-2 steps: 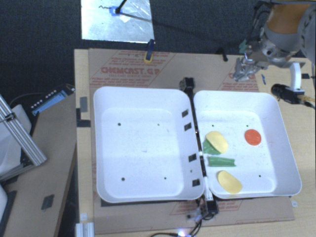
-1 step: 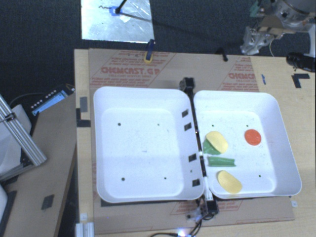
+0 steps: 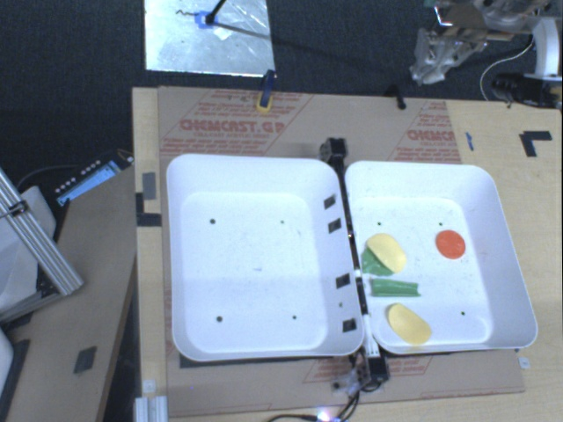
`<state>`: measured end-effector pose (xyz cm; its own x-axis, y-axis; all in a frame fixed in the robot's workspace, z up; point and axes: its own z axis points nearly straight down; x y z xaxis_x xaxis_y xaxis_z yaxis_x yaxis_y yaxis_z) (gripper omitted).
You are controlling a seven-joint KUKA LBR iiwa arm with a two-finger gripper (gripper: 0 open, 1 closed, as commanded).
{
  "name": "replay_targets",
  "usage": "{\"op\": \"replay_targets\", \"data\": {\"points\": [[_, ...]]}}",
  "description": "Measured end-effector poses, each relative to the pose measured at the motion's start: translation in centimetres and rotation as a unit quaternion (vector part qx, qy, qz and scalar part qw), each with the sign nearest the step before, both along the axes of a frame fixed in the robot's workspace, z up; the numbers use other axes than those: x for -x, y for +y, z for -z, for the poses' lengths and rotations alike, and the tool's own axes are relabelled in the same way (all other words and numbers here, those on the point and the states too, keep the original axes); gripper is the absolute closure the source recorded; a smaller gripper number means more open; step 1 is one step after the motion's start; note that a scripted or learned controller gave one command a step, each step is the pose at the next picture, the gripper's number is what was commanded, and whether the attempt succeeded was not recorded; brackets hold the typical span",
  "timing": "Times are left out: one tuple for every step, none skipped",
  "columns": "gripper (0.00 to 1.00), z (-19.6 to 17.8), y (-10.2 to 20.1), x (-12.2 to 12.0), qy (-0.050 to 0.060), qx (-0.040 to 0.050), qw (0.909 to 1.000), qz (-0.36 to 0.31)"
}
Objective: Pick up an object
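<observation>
Counter: tan counter [image 3: 220, 117] with red print carries two shallow white bins side by side; dark carpet lies beyond it.
Left bin: left bin [image 3: 189, 183], bare white floor with a few small dark dots.
Right bin: right bin [image 3: 493, 192], holding all four loose pieces.
Red disc: red disc [image 3: 450, 244] lies right of centre in the right bin, well apart from the others.
Yellow piece, upper: yellow round piece [image 3: 388, 251] near the bin's left wall, touching a green wedge [image 3: 374, 262] at its lower left.
Green stick: green stick [image 3: 394, 287] lies flat just below that pair.
Yellow piece, lower: yellow oval [image 3: 409, 323] near the front wall.
Jaws: jaws [image 3: 433, 60] hang at top right, beyond the bins' far edge; open or closed cannot be told, and nothing is seen between them.
Background: silver sheet [image 3: 207, 25] on the carpet at top left.
</observation>
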<state>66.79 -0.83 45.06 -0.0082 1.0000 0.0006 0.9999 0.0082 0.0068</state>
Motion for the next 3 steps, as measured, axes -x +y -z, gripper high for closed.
{"op": "replay_targets", "data": {"points": [[1.0,-2.9,0.9,3.5,0.002,-0.0001,1.0,0.001],[1.0,-5.6,2.8,7.8,0.001,-0.0004,1.0,0.001],[1.0,-8.6,4.1,10.4,0.001,-0.0002,1.0,0.001]]}}
